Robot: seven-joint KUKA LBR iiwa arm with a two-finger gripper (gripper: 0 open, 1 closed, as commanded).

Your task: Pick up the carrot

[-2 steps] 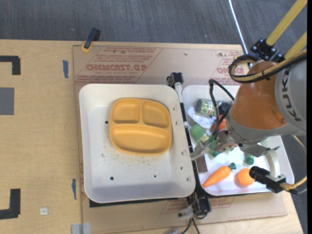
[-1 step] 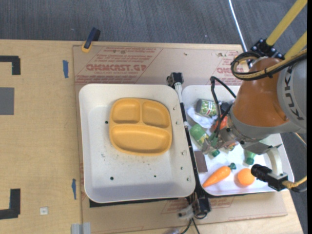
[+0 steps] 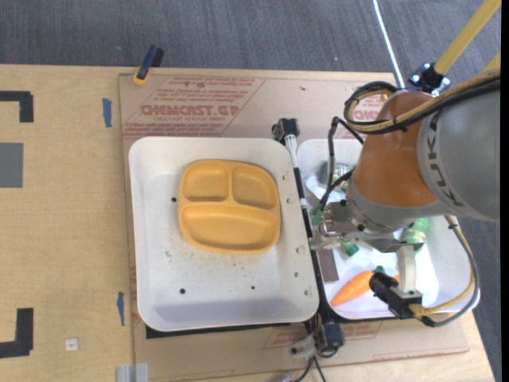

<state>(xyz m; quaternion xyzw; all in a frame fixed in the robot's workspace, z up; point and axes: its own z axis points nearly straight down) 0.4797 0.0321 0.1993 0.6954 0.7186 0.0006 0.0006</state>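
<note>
Jaws hidden under the grey-and-orange arm's wrist, cannot tell their state; gripper (image 3: 362, 241) is hanging over the right white shallow bin (image 3: 445, 289). Small orange tapered plastic carrot (image 3: 351, 288) is lying in that bin's near-left corner, just beside the wall. Probably light, stiff, slick; gripping across the thick middle looks safest. Yellow divided plate (image 3: 231, 205) is sitting in the left bin (image 3: 159, 277).

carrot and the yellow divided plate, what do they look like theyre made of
Carrot: probably moulded plastic, a toy; its orange is even and smooth with a slight sheen, though it is small in the camera view.
Yellow divided plate: likely matte plastic; one uniform colour, soft rounded compartment ridges, no glare.
Both are guesses from look alone.
</note>
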